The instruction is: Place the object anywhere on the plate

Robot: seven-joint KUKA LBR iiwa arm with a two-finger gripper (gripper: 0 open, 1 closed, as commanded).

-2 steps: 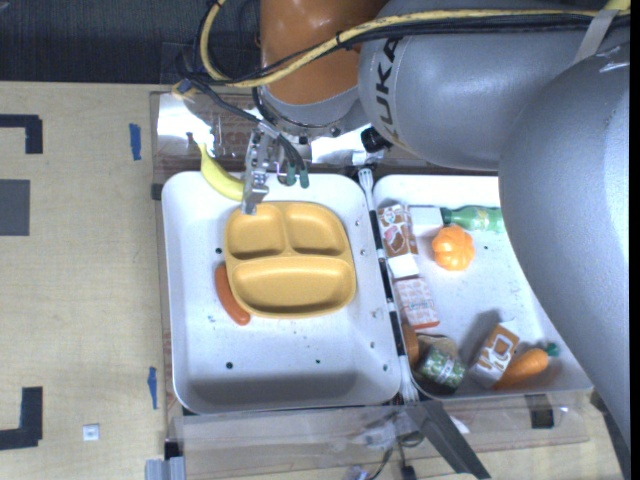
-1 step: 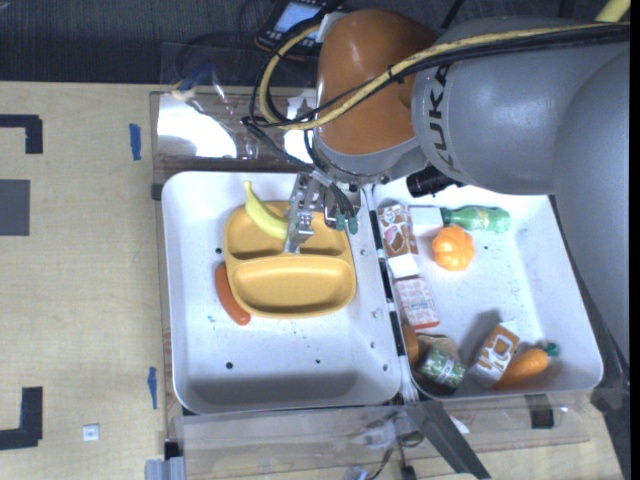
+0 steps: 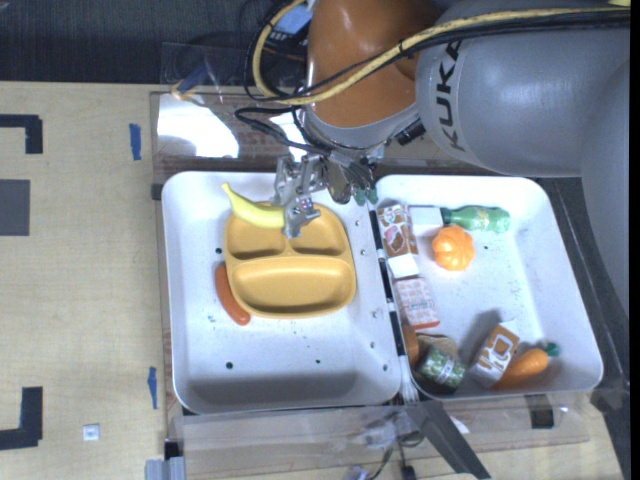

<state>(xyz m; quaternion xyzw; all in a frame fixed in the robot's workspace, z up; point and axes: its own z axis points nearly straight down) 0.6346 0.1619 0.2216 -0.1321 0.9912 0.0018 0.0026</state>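
Hand sits over plate's upper compartment, beside banana at plate's rim; finger spread cannot be told.

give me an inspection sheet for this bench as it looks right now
surface: two white bins side by side, left bin and right bin, on a pale wooden bench.
job's things: yellow divided plate in the left bin; banana lying over its upper left rim.
clutter: hot dog beside the plate's left edge; in the right bin a green bottle, orange, packets, can, small carton, carrot.
grippers: pincer over the plate's top compartment, next to the banana; nothing seen between its fingers.
cables: yellow cable and black leads along the arm.
surroundings: blue tape marks on the bench.
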